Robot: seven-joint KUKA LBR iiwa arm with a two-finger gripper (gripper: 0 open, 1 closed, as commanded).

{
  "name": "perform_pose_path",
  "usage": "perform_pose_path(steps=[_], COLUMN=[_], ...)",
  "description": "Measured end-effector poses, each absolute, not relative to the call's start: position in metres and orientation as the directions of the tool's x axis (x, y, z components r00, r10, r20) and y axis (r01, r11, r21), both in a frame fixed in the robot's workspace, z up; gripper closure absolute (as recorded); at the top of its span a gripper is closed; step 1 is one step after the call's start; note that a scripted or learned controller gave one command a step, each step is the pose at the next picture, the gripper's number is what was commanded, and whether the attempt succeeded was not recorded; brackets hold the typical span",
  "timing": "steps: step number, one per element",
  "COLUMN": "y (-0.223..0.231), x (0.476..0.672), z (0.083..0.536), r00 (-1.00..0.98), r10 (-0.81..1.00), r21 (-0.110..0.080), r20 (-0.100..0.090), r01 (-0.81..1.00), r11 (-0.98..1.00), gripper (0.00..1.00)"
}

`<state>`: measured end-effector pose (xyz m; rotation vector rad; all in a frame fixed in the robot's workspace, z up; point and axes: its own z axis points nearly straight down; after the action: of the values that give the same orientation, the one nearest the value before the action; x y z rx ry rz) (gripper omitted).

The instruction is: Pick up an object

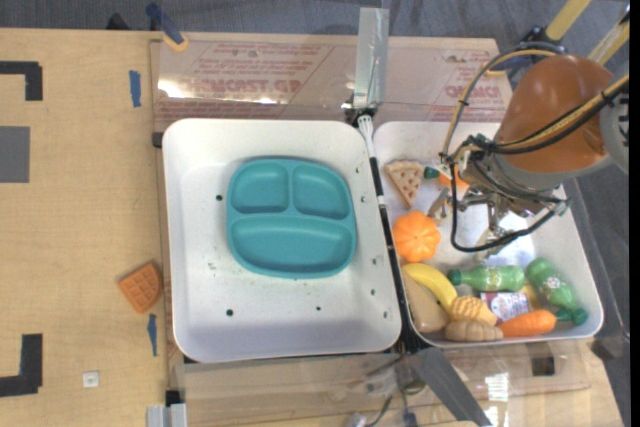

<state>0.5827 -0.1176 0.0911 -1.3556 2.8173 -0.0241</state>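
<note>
Leftward, teal tray (291, 216); rightward, toy food (487, 292).

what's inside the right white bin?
The right white bin holds toy food: a pizza slice, an orange pumpkin, a yellow banana, a carrot and green vegetables. The pincer and grey arm cover its upper middle.
</note>
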Motion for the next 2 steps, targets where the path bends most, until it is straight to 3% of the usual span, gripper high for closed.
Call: perform_pose_path(steps=[1,2], y=[-0.16,-0.207], x=[0.602,0.605], z=[0.089,0.089], r00=[-0.511,-0.496], r10=[-0.859,-0.868], r21=[-0.012,-0.011], r20=[-0.007,-0.006], r01=[-0.859,-0.868], r11=[0.511,0.496], gripper=[0.0,0.0])
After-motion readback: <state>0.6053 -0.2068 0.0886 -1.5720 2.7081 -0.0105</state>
